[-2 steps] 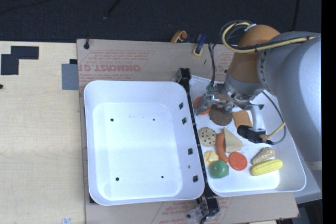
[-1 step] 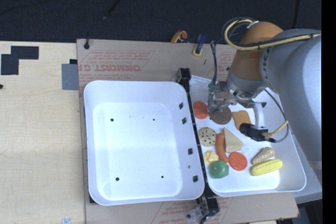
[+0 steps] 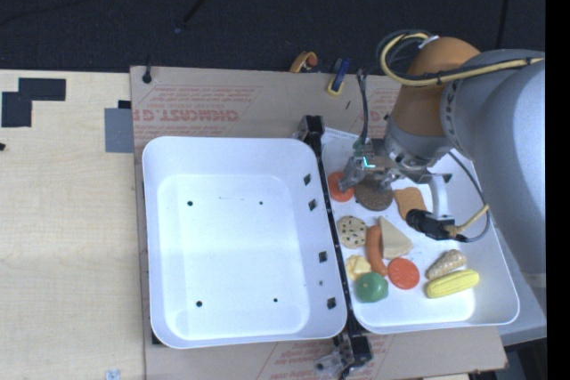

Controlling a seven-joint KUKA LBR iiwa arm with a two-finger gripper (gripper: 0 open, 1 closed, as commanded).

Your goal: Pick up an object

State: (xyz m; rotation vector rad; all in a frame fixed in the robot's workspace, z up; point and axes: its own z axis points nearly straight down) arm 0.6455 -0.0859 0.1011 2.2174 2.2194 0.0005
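The right bin (image 3: 494, 307) holds several toy foods. My gripper (image 3: 368, 180) is low in the bin's far left part, right over a brown round piece (image 3: 376, 198). A red disc (image 3: 337, 185) lies just to its left and an orange piece (image 3: 410, 199) to its right. Nearer the front lie a chocolate-chip cookie (image 3: 352, 231), a red-orange sausage (image 3: 375, 249), a pale wedge (image 3: 395, 238), a small yellow piece (image 3: 359, 265), a green ball (image 3: 370, 287), a red slice (image 3: 403, 273), a beige piece (image 3: 445, 262) and a corn cob (image 3: 452, 283).
The left bin (image 3: 160, 191) stands beside the right one, with a black divider (image 3: 322, 218) between their rims. Both rest on a cardboard sheet (image 3: 223, 98). The grey arm (image 3: 499, 129) comes in from the right, above the right bin's far corner.
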